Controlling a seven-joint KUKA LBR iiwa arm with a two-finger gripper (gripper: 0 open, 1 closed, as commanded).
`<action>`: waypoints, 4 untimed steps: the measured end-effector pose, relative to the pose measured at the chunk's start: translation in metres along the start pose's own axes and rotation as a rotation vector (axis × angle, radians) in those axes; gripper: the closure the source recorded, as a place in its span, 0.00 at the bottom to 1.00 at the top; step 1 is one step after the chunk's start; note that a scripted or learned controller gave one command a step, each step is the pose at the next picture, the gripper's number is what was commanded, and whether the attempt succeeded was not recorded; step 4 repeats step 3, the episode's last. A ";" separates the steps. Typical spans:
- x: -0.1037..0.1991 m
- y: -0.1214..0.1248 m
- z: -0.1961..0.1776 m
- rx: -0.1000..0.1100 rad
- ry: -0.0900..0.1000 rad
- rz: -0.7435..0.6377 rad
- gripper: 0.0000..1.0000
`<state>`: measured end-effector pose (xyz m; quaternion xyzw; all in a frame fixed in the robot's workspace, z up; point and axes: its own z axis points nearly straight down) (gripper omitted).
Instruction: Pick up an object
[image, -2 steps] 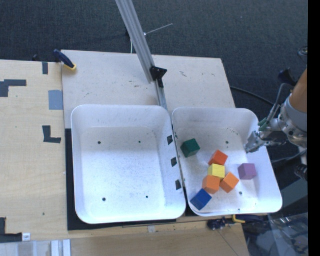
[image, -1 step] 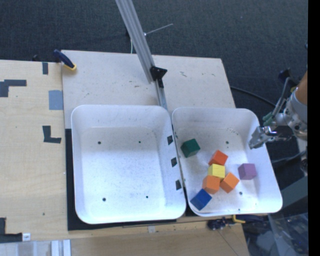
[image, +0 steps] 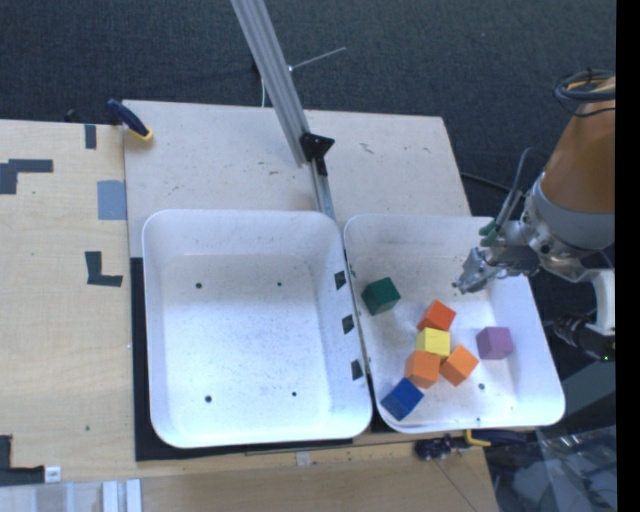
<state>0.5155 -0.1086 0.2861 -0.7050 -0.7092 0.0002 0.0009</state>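
the arm reaches in from the right, grey with its orange band, and the gripper (image: 472, 281) hangs over the upper right part of the right bin (image: 520, 400); from here i cannot tell whether it is open or closed, and nothing shows in its grasp. below it the blocks lie on the bin floor: a green block (image: 381, 295) off alone to the left, an orange block (image: 437, 317) nearest the gripper, a yellow block (image: 434, 342) touching it, two more orange blocks (image: 424, 368) (image: 459, 364) just under, a blue block (image: 402, 398) at the front, and a purple block (image: 494, 343) to the right. the left bin (image: 160, 240) sits beside it on the table (image: 60, 250).
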 end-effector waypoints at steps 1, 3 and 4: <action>0.052 0.010 0.016 0.001 0.000 0.000 1.00; 0.156 0.011 0.043 0.003 0.000 -0.001 1.00; 0.156 0.011 0.043 0.003 0.000 -0.001 1.00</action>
